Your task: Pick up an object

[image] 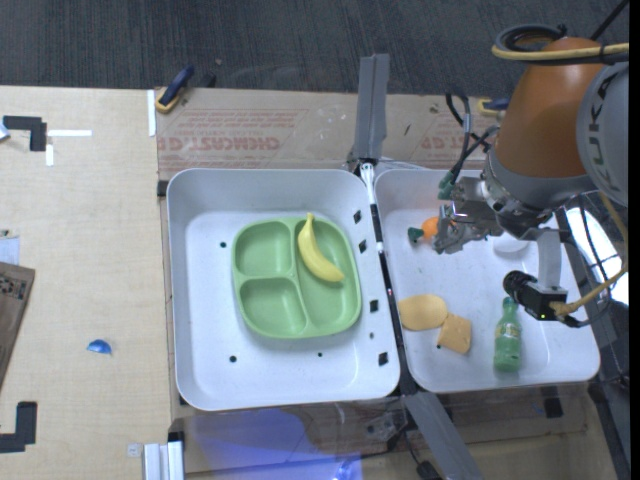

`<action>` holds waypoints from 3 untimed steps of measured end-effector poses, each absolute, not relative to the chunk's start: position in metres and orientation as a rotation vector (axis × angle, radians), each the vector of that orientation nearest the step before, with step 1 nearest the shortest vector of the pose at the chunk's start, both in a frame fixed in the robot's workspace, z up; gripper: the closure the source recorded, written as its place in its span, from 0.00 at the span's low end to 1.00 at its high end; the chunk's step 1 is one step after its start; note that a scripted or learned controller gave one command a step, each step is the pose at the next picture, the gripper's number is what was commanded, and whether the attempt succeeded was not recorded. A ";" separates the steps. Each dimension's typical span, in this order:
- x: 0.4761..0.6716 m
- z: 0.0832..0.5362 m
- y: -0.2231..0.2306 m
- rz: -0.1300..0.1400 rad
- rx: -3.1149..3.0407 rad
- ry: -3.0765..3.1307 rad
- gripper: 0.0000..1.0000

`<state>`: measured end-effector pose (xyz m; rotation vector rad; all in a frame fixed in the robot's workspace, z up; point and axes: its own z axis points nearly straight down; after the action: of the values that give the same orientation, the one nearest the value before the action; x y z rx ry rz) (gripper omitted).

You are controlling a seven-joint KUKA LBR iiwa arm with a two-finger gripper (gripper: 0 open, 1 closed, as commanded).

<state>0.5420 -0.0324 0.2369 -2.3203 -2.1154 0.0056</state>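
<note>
My gripper (455, 236) hangs low over the back left part of the right bin (560, 368). A small orange ball (430, 228) lies right beside it on its left, touching or nearly touching it. Nearer the front of that bin lie a yellow rounded lump (423, 312), a tan wedge like a piece of bread (455, 334) and a green bottle (508, 337) on its side. In the left bin (200, 368) a green divided plate (270, 308) carries a banana (319, 256) in its back right section.
The grey and orange arm (545, 108) fills the space above the right bin's back right. A vertical grey post (371, 108) stands behind the seam between the bins. Cables (560, 303) loop over the right bin's right side. A blue clip (176, 85) lies on the bench.
</note>
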 end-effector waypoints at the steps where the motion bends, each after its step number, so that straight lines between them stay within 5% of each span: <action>1: 0.607 0.190 0.005 0.005 -2.419 -2.003 1.00; 2: 0.622 0.266 -0.016 0.005 -2.500 -1.904 1.00; 3: 0.591 0.338 -0.017 0.006 -2.589 -1.780 1.00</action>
<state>0.5906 -0.0167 0.3377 -2.5890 -1.7805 0.0058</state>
